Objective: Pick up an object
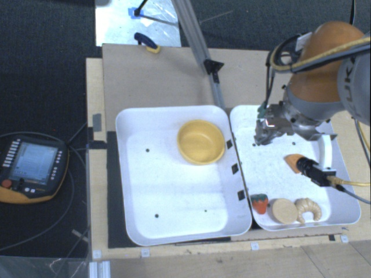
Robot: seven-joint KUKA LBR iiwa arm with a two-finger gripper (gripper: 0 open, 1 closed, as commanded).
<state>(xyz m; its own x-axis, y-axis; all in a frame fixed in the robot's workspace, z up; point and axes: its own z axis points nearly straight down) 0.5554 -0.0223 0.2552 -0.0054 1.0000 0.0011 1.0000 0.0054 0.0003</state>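
Gripper hangs over the far-left part of the right bin with nothing visibly between its fingers; can't tell how far open it is from this angle. Candidates sit well apart from it: round tan piece, croissant and small red-green item along the near wall, yellow bowl in the left bin. I'd go for an isolated piece and centre over it before descending; the orange object is partly hidden behind a black fitting.
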